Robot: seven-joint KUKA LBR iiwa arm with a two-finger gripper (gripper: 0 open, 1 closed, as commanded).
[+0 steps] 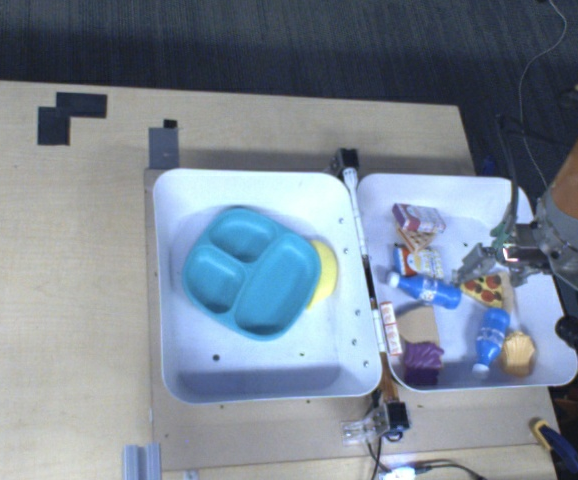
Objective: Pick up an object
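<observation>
Below, claw [484,261] splayed open over glossy blue bottle [425,289], smooth teal divided tray [252,271] apart.

1. Even, diffuse overhead light; the bench [59,298] appears bright, the floor beyond dim.
2. Soft shadow lies along the near inner wall of the left bin [259,383].
3. Overall focus slightly soft; small items lack detail.

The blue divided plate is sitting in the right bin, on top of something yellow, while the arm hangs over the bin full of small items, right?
Not quite. The camera view shows the blue divided plate in the left bin, not the right one. The rest holds: it lies over something yellow, and the gripper hangs over the right bin, which holds the small items.
</observation>
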